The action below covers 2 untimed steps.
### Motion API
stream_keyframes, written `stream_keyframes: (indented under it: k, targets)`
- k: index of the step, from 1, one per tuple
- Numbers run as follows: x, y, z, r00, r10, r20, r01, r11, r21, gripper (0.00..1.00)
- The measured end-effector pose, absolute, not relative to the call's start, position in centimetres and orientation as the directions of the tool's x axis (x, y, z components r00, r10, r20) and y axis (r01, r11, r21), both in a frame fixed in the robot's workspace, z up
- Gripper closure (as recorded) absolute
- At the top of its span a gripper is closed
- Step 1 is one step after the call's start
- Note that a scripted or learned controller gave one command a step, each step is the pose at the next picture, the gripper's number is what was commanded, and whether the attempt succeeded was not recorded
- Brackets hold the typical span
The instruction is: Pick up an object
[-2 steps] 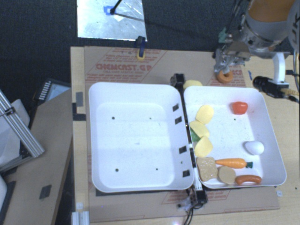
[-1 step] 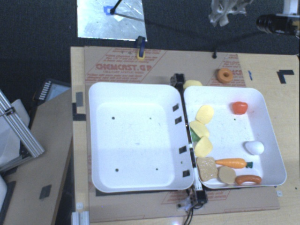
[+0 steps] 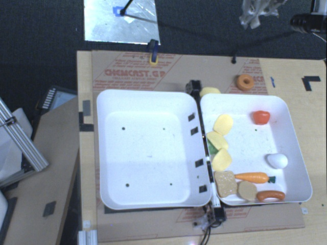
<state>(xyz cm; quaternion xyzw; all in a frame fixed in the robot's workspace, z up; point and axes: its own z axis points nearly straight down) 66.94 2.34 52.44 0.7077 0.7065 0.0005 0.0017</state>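
Observation:
The right bin (image 3: pixel 286 137) holds several toy foods. A red tomato (image 3: pixel 261 117) lies near its far right corner and a white egg (image 3: pixel 277 161) by the right wall. An orange carrot (image 3: pixel 252 177), a sausage (image 3: pixel 271 195), a bread slice (image 3: pixel 225 182) and a tan round piece (image 3: pixel 247 190) line the near edge. Three yellow pieces (image 3: pixel 223 123) run along the left wall, with a green bit (image 3: pixel 211 147) beside them. My gripper (image 3: pixel 257 8) hangs high beyond the bench's far edge, well away from the bins, and looks blurred.
The left bin (image 3: pixel 148 147) sits beside the right one. A donut (image 3: pixel 245 82) lies on the board behind the right bin, and a yellow object (image 3: pixel 209 92) rests at that bin's far left corner. A shiny sheet (image 3: pixel 120 14) lies on the dark floor.

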Motion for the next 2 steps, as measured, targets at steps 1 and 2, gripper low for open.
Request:
stream_keyframes:
  k: [1, 2]
  targets:
    - [56.4, 6.5, 50.9, -0.009, 1.0, 0.003, 1.0, 0.009, -0.002, 1.0]
    - [62.2, 5.4, 48.5, 0.0, 1.0, -0.001, 1.0, 0.0, 0.003, 1.0]
